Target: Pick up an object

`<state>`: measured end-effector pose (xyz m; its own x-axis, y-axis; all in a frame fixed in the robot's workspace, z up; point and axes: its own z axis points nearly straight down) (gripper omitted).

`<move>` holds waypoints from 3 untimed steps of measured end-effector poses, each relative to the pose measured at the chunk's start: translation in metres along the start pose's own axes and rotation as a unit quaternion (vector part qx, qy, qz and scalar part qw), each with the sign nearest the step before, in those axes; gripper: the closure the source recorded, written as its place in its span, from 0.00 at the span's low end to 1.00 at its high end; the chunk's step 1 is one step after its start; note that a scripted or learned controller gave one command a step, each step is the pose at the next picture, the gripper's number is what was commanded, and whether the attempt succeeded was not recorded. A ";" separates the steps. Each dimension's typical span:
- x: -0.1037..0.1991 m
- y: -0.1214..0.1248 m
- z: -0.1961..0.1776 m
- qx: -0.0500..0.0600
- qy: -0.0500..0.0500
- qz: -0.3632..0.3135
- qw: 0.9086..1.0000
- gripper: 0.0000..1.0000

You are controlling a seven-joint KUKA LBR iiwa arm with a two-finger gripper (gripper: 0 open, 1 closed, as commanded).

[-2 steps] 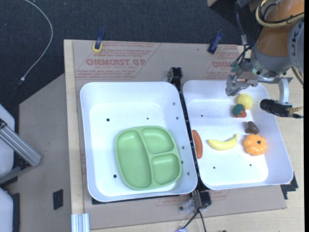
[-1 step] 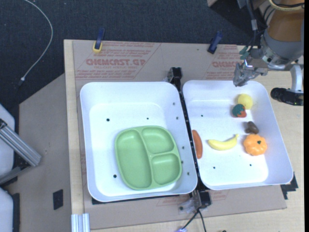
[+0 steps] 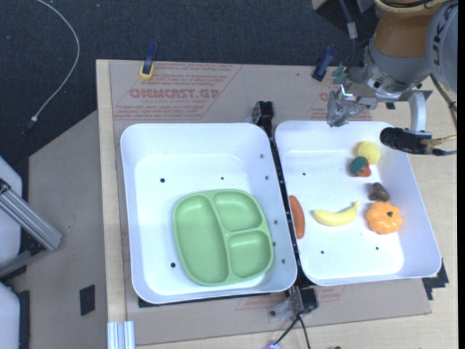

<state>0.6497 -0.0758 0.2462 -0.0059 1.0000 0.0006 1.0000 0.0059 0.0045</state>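
My gripper point(image 3: 337, 115) hangs over the far left corner of the right bin point(image 3: 341, 260), with nothing seen between its fingers. In that bin lie a yellow banana point(image 3: 335, 215), an orange pumpkin point(image 3: 383, 218), a small brown piece point(image 3: 377, 192), a yellow lemon point(image 3: 368, 151) and a teal and red toy point(image 3: 359, 168). An orange carrot point(image 3: 297, 216) lies along the bin's left wall. All of these sit well in front of and to the right of the gripper.
The left bin point(image 3: 145, 158) holds a green divided plate point(image 3: 221, 235). A black clip point(image 3: 263, 112) sits at the far end of the seam between the bins. Blue and yellow clamps point(image 3: 148, 60) hold the cardboard base.
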 end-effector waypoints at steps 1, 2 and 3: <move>0.058 0.005 -0.004 0.001 0.000 0.000 1.000 1.00; 0.107 0.008 -0.004 0.001 0.000 0.000 1.000 1.00; 0.152 0.004 0.006 0.004 0.000 0.001 1.000 1.00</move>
